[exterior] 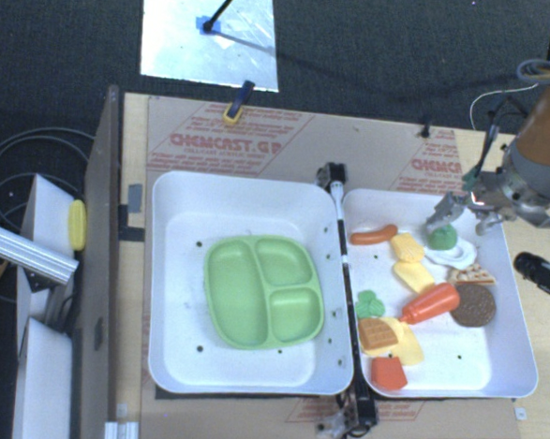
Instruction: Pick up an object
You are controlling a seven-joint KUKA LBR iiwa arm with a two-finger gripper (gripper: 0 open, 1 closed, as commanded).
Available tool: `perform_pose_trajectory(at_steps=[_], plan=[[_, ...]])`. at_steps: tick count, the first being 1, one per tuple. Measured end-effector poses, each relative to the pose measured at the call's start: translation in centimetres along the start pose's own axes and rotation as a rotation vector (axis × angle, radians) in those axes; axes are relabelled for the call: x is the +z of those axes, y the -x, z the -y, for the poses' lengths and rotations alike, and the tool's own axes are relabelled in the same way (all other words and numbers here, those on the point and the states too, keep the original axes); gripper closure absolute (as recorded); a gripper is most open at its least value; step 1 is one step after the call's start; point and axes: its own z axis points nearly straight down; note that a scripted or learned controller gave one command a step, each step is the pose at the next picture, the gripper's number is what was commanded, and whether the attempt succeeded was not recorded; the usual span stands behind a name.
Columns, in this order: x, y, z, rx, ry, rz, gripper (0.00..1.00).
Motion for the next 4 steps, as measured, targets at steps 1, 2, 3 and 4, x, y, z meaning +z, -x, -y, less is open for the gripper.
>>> perform_pose_trajectory(at_steps=[1,2,3,4], plan=[[7.1,-0.9,5.3,0.003,-0.01,-0.003,0.0],[11.8,-1.0,6.7,-0.001,0.003,0.001,0.0],[13.8,-2.2,10.3,0.003,-0.002,-0.001,0.0],[12.6,-2.1,10.0,0.001,0.005,0.0,1.0]])
